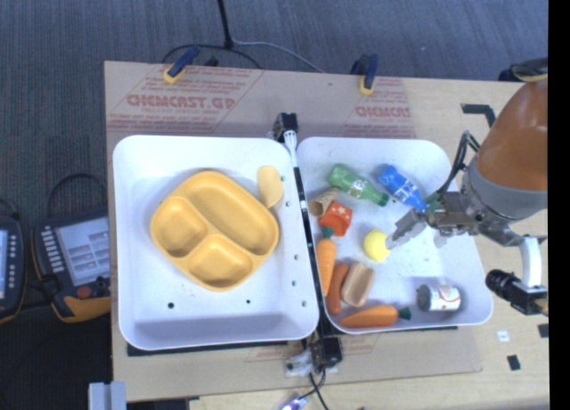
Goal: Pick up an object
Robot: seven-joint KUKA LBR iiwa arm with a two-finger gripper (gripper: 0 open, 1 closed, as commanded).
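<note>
From my remote seat, the arm [521, 145] is cut off at the right edge — its bulk hides the right bin's [374, 145] right rim. Can [438, 296] label too small to read.

Colours noted, placed relative to the yellow divided plate [215, 230]. Plate sat in a white bin [142, 310]; a pale yellow piece [270, 185] lay at its upper right edge. Right of the plate, a second white bin [463, 310] held a green bottle [356, 184], a blue bottle [400, 187], a red-orange block [336, 217], a yellow ball [376, 245], two orange carrots [326, 261] [367, 316], a tan bun [357, 282] and a white can [439, 297] with dark marks. Bench board [205, 96] was tan with red lettering. Arm [521, 145] was grey with an orange band.
</note>
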